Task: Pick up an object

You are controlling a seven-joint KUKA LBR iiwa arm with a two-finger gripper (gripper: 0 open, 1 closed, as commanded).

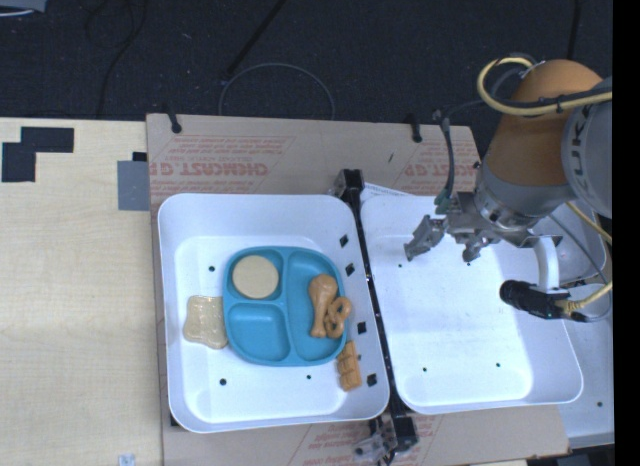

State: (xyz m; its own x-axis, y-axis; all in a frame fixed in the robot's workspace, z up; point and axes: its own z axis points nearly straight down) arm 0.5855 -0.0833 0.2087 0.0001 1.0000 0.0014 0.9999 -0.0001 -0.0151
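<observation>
Left bin (pixel 190 234): holding a blue divided plate (pixel 262 336) with three compartments. A round tan biscuit-like piece (pixel 254 276) is lying in the upper left compartment; a brown drumstick-shaped piece (pixel 322 302) and a pretzel-shaped piece (pixel 340 314) are lying together in the right compartment, touching. A pale toast-like slice (pixel 205 321) is resting on the bin floor, touching the plate's left edge. A small orange-brown chunk (pixel 348 367) is sitting on the bin floor just beside the plate's lower right corner, near the divider between bins.

Right bin (pixel 470 364): the gripper (pixel 445 239) is hovering over its upper part, well apart from every item in the left bin. Its two fingers are standing spread apart with nothing between them. The grey arm (pixel 545 144) with its orange band is reaching in above the right bin's upper right corner
</observation>
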